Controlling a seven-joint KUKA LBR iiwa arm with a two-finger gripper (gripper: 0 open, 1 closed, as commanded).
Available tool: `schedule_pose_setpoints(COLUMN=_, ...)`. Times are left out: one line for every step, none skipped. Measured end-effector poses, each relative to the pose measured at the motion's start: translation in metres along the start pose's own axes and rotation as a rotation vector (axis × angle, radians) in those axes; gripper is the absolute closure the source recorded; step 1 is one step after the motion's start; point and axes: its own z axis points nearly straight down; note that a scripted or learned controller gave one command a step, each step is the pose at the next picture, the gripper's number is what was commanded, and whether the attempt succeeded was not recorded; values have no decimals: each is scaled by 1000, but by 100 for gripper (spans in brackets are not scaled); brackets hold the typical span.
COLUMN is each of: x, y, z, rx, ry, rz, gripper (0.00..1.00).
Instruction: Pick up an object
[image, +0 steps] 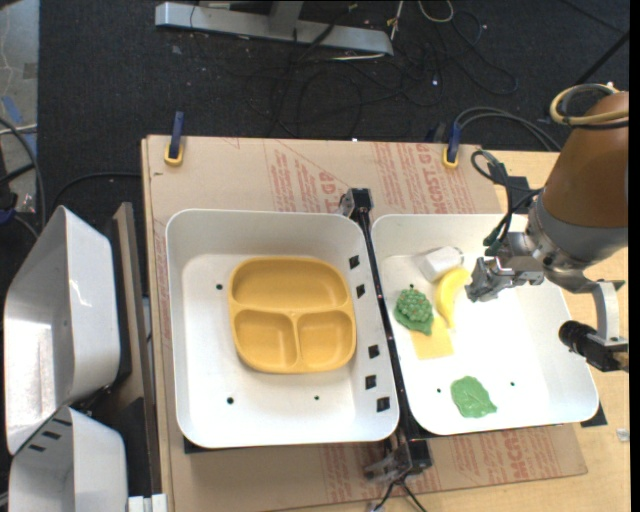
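Nearest the camera, below my claw (484, 281) in the view and a little toward the left bin, a flat green lump (471, 396) lies on the floor of the right bin (560, 350), well apart from me. Farther in, a pale yellow slice (432, 343) lies flat, down and to the view's left of my claw. A knobbly green piece (413, 308) sits at the slice's far left corner, touching or overlapping it. Between that green piece and my claw lies a curved yellow piece (449, 292), just beside me on the view's left; its near end rests on the slice.

My claw hangs over the right bin, close above the floor, beside the curved yellow piece. I cannot tell whether it is apart or together, since it shows as a dark blur, and I see nothing clamped in it.

Just beyond my claw and to the view's left, a white block (438, 263) lies next to the yellow piece's far end.

Well off to the view's left, the left bin (190, 300) holds a yellow tray (293, 312) with three compartments, lying flat.

Farther still, two clamps with yellow jaws (175, 152) (451, 152) grip the far edge of the cardboard-topped counter (300, 170), one far to my claw's left, one just beyond it. Past them, black cables (330, 80) lie on the dark floor.
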Motion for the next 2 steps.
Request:
schedule_pose_setpoints(x=63, y=9, z=1, rx=5, ry=3, rz=-6, gripper=100)
schedule_pose_setpoints(x=125, y=12, z=-3, rx=6, ry=3, rz=-7, gripper=100)
